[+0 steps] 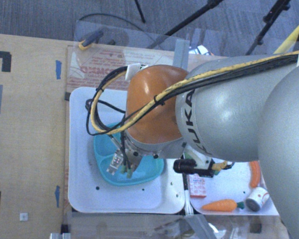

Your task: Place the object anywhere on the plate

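Jaws are down over the blue plate [148, 172] in the left bin [79, 188], roughly above the plate's middle. I cannot tell their state; wrist and cabling block my view of the tips.

Small pale item [115, 162] with dark specks is right at the jaws, on their left side, over the plate. I can't tell if it is gripped or lying on the plate. Too small to identify.

Readable text: "UKA" in dark letters on the grey arm [232, 112], running vertically next to the orange band [150, 109]. Yellow and black cables [94, 112] loop off the band to the left.

Right bin [224, 214], well apart from the jaws:
- red-and-white packet [198, 187] at the bin's left side, print too small to read
- carrot [219, 204] lying near the front wall, green end pointing right
- white container [257, 198] with a dark end, just right of the carrot
- orange-red item [255, 173] behind it, partly hidden by the arm

Behind the left bin there is a flat sheet [99, 66] with red print, illegible to me. The surface [25, 132] carries blue tape strips [58, 69] and black corner marks [2, 61].
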Available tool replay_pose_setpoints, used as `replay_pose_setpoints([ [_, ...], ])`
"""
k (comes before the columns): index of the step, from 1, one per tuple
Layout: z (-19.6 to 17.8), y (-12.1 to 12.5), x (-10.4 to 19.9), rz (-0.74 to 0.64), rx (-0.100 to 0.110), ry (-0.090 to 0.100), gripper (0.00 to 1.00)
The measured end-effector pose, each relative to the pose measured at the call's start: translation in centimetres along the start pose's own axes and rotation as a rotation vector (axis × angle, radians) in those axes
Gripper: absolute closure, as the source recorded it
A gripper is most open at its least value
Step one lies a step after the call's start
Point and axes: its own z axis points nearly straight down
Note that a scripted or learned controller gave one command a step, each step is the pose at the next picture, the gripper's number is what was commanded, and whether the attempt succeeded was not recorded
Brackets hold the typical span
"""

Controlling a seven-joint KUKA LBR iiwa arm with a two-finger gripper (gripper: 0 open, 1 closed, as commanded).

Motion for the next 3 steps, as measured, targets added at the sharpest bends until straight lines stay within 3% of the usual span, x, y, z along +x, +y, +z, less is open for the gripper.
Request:
replay_pose_setpoints([
  [1,5.0,-5.7,-2.8,-0.024,-0.001,-0.001,1.00],
  [2,4.1,-5.6,-2.9,-0.022,-0.004,-0.002,1.00],
  [3,-7.4,-6.9,-2.9,-0.096,-0.002,-0.003,1.00],
])
